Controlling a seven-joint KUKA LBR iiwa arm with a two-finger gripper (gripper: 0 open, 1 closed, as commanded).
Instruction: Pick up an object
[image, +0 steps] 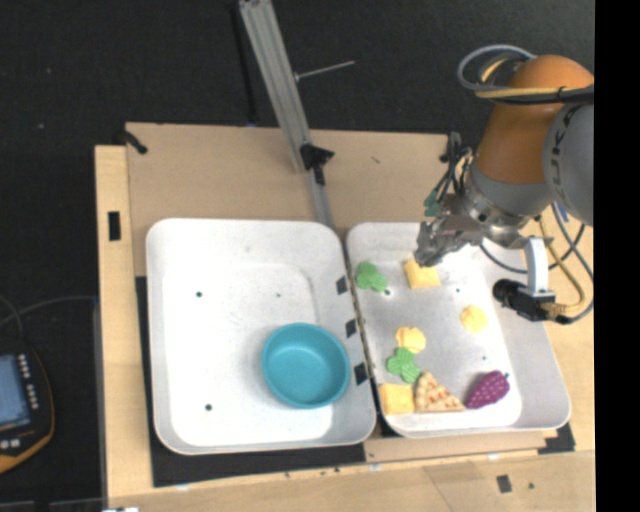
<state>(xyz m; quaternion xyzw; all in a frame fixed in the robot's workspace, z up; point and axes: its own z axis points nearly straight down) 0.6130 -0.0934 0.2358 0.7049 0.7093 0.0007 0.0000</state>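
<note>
Pincer (436, 248) over right bin (520, 400) at 12 o'clock, grip state can't tell, yellow block (422, 275) just below it, teal bowl (304, 364) in left bin (200, 260) at 5 o'clock

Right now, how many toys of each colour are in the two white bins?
Yellow: 4, block by the claw, small piece, piece, block
Green: 2, upper, lower
Purple: 1, grapes
Orange: 1, pizza slice
Blue: 1, bowl
Total: 9
</note>
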